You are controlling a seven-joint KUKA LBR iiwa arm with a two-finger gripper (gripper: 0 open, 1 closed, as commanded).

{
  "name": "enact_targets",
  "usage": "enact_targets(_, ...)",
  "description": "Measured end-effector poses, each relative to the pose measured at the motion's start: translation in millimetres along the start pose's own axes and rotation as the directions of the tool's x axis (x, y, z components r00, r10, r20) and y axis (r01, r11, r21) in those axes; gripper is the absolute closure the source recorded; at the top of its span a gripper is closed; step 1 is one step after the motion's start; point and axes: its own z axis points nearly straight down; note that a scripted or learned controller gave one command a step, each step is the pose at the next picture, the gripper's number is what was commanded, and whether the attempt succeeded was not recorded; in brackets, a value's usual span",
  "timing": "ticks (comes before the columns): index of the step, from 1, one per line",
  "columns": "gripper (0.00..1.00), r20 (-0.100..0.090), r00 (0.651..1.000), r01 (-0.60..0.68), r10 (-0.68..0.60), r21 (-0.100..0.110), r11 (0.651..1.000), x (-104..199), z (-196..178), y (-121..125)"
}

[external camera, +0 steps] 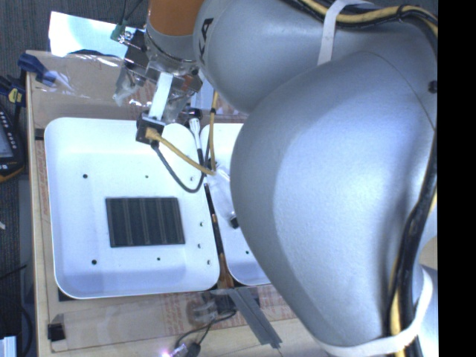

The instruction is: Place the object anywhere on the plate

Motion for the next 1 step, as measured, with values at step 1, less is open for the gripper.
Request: enact_targets(1,1.0,0.001,0.934,0.357,-0.357,0.004,0.934,-31.2,-56.7,-52.2)
